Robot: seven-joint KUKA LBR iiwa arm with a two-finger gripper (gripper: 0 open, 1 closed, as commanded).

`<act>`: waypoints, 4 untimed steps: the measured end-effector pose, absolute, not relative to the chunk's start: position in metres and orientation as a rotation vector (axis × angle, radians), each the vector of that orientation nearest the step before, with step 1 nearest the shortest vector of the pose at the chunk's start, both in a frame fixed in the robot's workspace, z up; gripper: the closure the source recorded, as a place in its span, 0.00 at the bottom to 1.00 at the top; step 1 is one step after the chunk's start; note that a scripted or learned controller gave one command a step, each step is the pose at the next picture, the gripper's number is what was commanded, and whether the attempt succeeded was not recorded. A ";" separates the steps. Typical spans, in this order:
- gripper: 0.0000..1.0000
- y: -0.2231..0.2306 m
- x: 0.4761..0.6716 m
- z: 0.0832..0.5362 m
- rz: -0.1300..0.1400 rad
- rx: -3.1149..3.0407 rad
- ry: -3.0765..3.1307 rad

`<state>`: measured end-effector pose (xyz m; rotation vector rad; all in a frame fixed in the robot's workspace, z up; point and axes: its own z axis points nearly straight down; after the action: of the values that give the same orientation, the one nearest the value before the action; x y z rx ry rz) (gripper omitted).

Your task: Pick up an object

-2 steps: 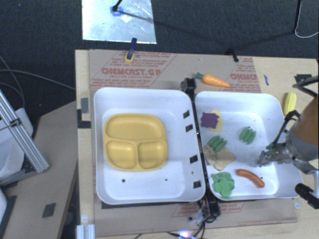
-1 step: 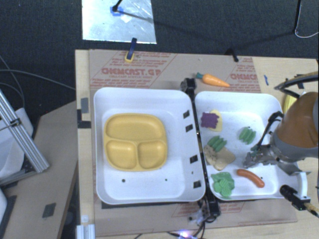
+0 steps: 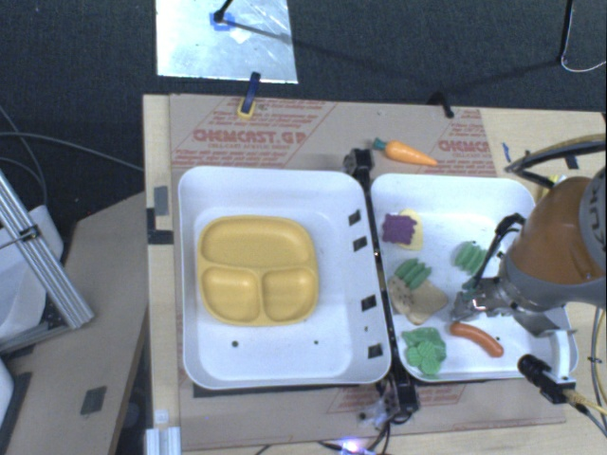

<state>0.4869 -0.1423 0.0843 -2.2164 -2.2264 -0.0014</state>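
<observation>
Sausage (image 3: 476,339), an orange-red toy link, lies near the front wall of the right bin (image 3: 453,190), just beside and below the end effector (image 3: 468,304), which hangs low over the bin floor. Whether the end effector is open or closed cannot be told at this slant; nothing is visibly held. Close neighbours crowd the site: a tan bread slice (image 3: 420,300) with a green ribbed piece (image 3: 413,272) on it to the left, a green leafy piece (image 3: 424,351) at the front, another green piece (image 3: 469,256) behind, and a purple-and-yellow item (image 3: 402,228) farther back. Likely failures: a descent offset from the sausage would close on bare floor; the round link may roll or squirt sideways under contact; the wrist could nudge the bread slice. The left bin (image 3: 275,183) holds a yellow divided tray (image 3: 257,268); a carrot (image 3: 405,153) rests on the counter (image 3: 313,126) behind the bins.
</observation>
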 end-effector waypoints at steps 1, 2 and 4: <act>1.00 -0.110 0.510 0.084 -0.002 -2.217 -2.229; 1.00 -0.037 0.509 0.188 -0.005 -2.216 -2.231; 1.00 0.081 0.494 0.324 -0.009 -2.212 -2.233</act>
<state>0.4944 0.0807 0.3235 -2.2117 -2.2329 -0.0086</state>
